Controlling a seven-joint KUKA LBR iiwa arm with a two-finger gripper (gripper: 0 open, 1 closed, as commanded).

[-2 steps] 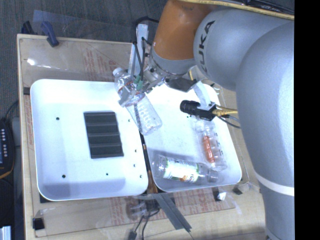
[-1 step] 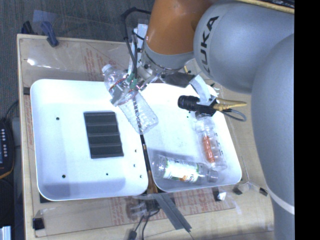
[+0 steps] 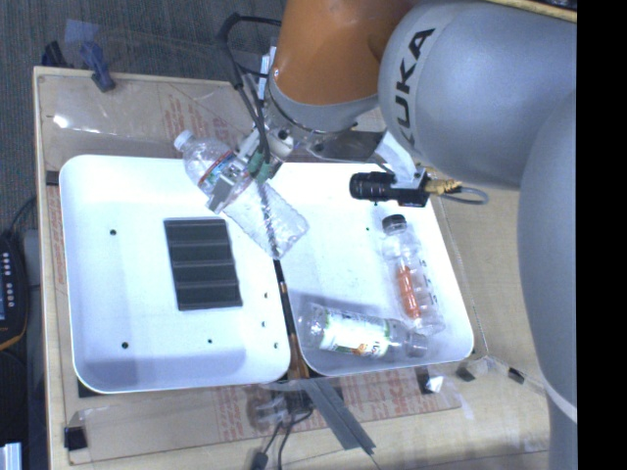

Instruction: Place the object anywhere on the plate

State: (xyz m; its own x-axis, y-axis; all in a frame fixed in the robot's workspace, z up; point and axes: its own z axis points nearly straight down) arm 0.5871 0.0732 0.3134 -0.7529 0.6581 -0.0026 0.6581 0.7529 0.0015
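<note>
The grey KUKA arm with its orange band reaches in from the right and ends over the back of the bench, where its two-finger gripper (image 3: 257, 164) sits just above the seam between the two shallow white bins. Directly under the gripper lies a clear, crumpled plastic bottle with a red-and-white label (image 3: 227, 179). It is tilted on a slant, with its capped end toward the upper left over the back rim of the left white bin (image 3: 88, 292) and its wider, transparent end reaching down to the right across the divider toward the right white bin (image 3: 333, 262). The gripper meets this bottle near the label, but the tip is crowded by cables and wrist hardware, so it cannot be told whether the gripper is clamped on the bottle or merely resting against it. The dark, ribbed rectangular plate (image 3: 203, 262) lies flat near the middle of the left bin, in front of the bottle and apart from it. In the right bin, a slim clear bottle with a black cap and an orange label (image 3: 407, 277) lies along the right wall. A clear bottle with a green-and-white label (image 3: 358, 336) lies across the front, its end near the base of the orange-labelled one.
</note>
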